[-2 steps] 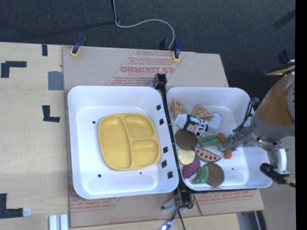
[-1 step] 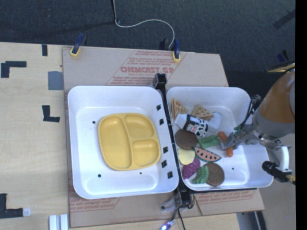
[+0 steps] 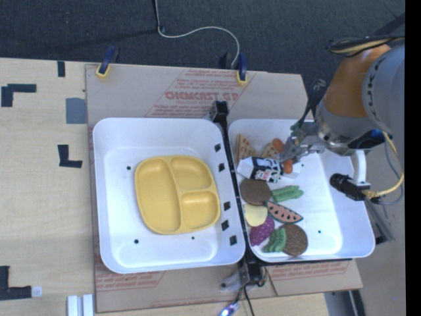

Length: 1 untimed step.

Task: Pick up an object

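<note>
Gripper [image 3: 294,151] sits low over the right bin [image 3: 342,239], at about 12 o'clock of the food pile; you can't tell from this angle how its jaws stand, and nothing shows as held. Just at its 8 o'clock you've got the black-and-white carton [image 3: 266,172], with the brown round piece [image 3: 255,191] touching it below. Green pod [image 3: 287,192] and watermelon slice [image 3: 284,212] lie at 6 o'clock, well clear of it. Left bin [image 3: 108,196] holds the yellow divided plate [image 3: 176,193], centred.
</note>
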Available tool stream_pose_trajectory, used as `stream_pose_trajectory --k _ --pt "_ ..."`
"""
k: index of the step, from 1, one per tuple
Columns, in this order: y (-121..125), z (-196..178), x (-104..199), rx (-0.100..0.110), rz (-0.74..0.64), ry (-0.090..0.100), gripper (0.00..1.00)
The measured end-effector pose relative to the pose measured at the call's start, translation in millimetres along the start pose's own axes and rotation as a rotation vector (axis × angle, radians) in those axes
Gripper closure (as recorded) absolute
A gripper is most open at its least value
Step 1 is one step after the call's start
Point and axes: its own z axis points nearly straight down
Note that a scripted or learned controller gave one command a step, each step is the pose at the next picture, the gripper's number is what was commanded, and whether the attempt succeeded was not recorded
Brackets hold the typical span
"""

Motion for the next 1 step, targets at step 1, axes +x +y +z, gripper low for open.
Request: stream_pose_trajectory --k 1 --pt "-30.2 -41.9 52.0 0.008 0.005 0.002 1.00"
